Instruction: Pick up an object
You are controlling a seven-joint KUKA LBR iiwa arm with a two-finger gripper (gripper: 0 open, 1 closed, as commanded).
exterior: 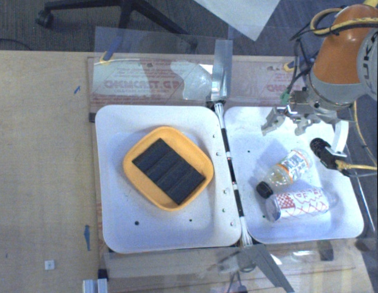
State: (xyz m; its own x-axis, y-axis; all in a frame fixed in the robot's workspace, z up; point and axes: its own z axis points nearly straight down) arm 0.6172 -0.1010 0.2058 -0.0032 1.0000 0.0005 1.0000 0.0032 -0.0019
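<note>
Hovering with fingers spread wide and nothing between them, the gripper (287,120) sits over the right bin's (353,224) back edge, approach underway, needing to drop toward the small clear bottle (285,170) lying beside the patterned cup (300,202).

place: robotics lab, probably | evidence: wooden table (36,163) with two white bins (110,182) side by side | cabled robot arm (344,47) | office chair base (125,8) on grey carpet
</note>
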